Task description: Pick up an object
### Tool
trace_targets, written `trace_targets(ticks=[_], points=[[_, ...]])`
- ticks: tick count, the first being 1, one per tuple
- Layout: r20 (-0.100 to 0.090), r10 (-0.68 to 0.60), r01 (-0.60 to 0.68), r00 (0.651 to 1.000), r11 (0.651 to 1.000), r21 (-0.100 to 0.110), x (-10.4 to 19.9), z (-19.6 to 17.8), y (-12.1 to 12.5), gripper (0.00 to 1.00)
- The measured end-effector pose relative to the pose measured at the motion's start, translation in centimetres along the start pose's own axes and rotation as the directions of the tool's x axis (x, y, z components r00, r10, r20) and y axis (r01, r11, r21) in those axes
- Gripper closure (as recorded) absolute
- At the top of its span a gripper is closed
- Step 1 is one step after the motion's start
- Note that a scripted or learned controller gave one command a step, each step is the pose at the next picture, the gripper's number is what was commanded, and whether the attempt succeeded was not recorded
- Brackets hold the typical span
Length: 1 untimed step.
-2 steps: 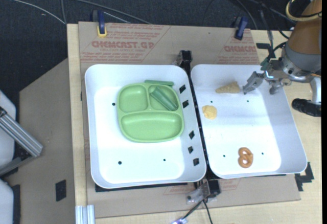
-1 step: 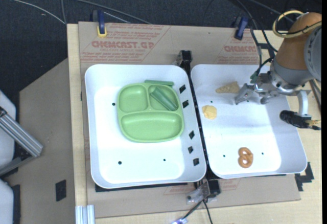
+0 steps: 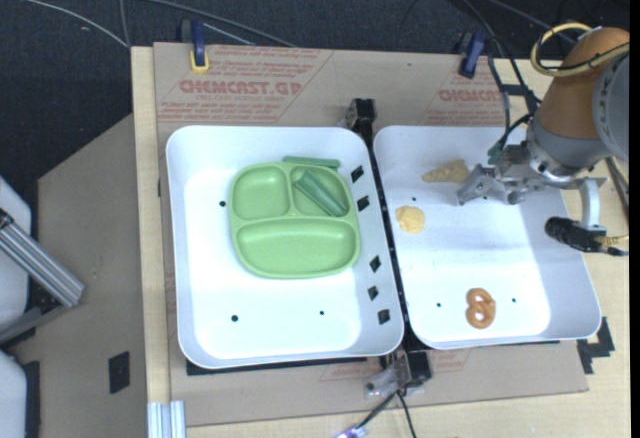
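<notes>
"CHEMCAST GP" lettering (image 3: 240,86) marks the bench board; pincer (image 3: 478,188), whether apart or together I cannot tell.

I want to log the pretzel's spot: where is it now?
In the camera view the pretzel lies in the right bin, near its front edge, below the round yellow piece and apart from the gripper.

The robot arm (image 3: 590,111) is grey and round, with a shiny orange band near its end. Black cables loop around it, and one yellow cable curls on top. Its gripper (image 3: 487,184) is made of grey metal parts.
</notes>
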<state>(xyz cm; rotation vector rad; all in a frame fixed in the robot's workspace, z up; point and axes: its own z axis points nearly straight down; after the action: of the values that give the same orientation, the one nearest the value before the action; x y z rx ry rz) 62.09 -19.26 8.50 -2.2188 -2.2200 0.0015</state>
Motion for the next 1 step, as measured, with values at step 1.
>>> trace_targets(ticks=[1], points=[[0.001,0.000,0.000,1.000,1.000,-0.004,0.00,-1.22,0.12,1.00]])
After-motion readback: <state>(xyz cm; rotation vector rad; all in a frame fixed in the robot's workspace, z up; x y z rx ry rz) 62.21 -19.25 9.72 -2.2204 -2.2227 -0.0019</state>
